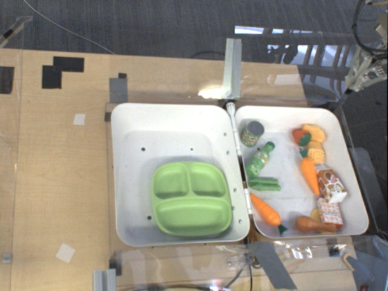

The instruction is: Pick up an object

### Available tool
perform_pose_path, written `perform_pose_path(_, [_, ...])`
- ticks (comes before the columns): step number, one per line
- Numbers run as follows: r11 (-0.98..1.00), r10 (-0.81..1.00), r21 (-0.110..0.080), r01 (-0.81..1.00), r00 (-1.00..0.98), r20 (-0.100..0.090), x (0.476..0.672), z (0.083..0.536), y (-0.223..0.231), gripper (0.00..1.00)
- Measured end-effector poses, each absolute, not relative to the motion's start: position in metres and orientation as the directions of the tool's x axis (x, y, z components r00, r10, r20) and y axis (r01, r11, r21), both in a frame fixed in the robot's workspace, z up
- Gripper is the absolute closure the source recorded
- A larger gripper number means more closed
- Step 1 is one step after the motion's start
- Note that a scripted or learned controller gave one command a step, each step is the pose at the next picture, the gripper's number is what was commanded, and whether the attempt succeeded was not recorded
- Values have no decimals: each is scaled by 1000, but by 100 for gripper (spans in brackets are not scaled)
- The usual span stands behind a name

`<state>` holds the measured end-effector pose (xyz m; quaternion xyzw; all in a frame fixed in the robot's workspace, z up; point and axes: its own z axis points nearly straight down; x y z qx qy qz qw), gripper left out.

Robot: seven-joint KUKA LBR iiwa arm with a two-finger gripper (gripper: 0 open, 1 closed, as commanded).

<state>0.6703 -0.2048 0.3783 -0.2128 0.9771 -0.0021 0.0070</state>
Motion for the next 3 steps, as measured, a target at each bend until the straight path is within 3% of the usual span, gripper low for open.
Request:
perform_pose_path(1, [909, -417, -13, -416, -909, -24, 672, 393, -204, 100])
perform_pose_path(2, [961, -277, -5, -277, -961, -13, 670, 387, -205, 100])
perform_pose_path(3, [990, -138, -3, -138, -990, -12, 670, 409, -205, 100])
